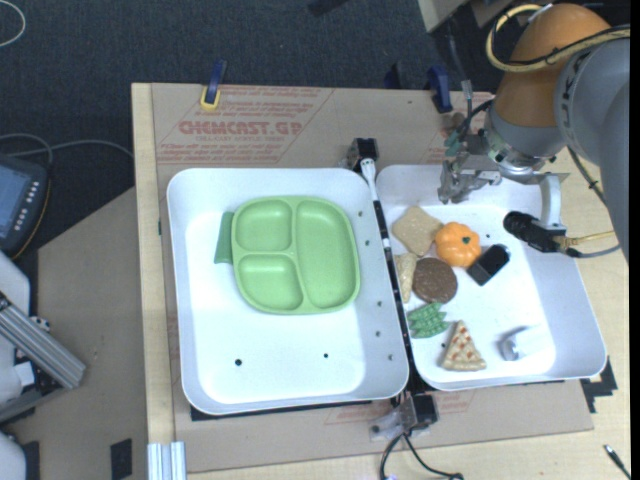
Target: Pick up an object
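We see the gripper (455,190) poised just above the orange pumpkin (458,245), nothing lifted yet, its jaw state impossible to tell.

The arm (575,78) is cut off by the frame's edge at three o'clock, so its upper links are out of sight, and the gripper (458,183) under the wrist is too small and shadowed to tell how its fingers stand. A dark green thing (222,238) pokes out at nine o'clock from under the green divided plate (296,253), mostly hidden. The small grey object (512,344) at five o'clock in the right bin (570,308) is too small to identify.
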